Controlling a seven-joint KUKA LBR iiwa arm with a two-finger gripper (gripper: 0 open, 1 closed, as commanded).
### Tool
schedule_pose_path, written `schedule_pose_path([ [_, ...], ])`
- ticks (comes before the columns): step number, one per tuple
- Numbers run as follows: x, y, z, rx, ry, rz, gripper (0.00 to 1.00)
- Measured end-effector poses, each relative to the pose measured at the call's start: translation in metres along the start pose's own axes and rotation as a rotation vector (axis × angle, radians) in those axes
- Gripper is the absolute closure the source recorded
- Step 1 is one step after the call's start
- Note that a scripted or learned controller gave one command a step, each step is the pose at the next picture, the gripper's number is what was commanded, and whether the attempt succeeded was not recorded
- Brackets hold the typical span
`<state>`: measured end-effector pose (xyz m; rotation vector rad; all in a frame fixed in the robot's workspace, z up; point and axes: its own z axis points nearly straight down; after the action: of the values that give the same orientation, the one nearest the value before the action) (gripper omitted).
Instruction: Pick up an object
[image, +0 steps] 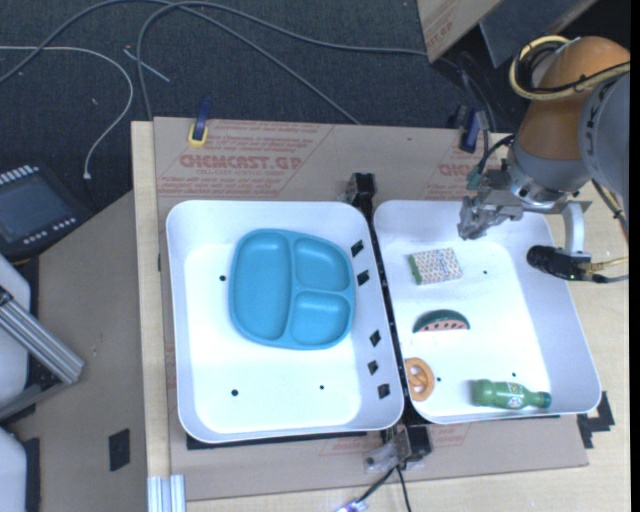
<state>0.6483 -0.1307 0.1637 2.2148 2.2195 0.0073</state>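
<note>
White shallow bins, two, side by side on a cardboard-topped worktop (300, 150).

Left bin (200, 330): one blue divided plate (290, 288) with three compartments, lying flat near the bin's middle.

Right bin (540, 330): four small items.
- Patterned square packet (435, 266), speckled, lying flat in the upper part of the bin, closest of the four to the hand.
- Watermelon-slice toy (441, 322), red with a green rind, below the packet, near the bin's centre.
- Pretzel-shaped toy (418, 377), orange-brown, in the lower left corner, just beside the wall shared with the left bin.
- Green bottle (510, 394), on its side along the lower edge, right of the pretzel.

Arm: grey with an orange section, entering from the upper right. Hand (478, 222) sits over the upper edge of the right bin, above and to the right of the packet, apart from it and from every other item. Nothing is seen between its fingers; whether they are spread or closed cannot be told from this angle.

Off the worktop: cables (120, 60) on dark flooring at the top left.
</note>
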Motion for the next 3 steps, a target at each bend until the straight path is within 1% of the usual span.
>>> schedule_pose_path([
  [1, 0.0, 0.002, -0.054, 0.0, 0.0, 0.0, 1.0],
  [2, 0.052, -0.033, -0.056, 0.011, 0.004, -0.003, 1.0],
  [3, 0.103, -0.071, -0.06, 0.012, 0.004, -0.003, 1.0],
])
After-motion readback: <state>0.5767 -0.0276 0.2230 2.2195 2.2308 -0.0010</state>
